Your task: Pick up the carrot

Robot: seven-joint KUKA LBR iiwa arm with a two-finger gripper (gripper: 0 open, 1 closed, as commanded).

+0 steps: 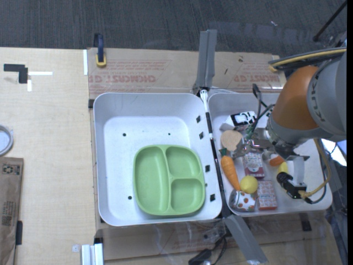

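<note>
The orange carrot (pixel 230 172) lies in the right bin (pixel 325 199), close to the bin's left wall, with its tip pointing to the near side. My gripper (pixel 249 146) hangs over the middle of that bin, a little right of and behind the carrot's thick end, and it does not touch the carrot. The grey arm with its orange band (pixel 297 105) reaches in from the right and hides part of the bin's far right side.
Around the carrot lie a beige round piece (pixel 231 139), a yellow lemon (pixel 249 184), a red-and-white packet (pixel 253 162), a small box (pixel 268 195) and a black-and-white item (pixel 242 118). The left bin (pixel 110 148) holds a green divided plate (pixel 169 179).
</note>
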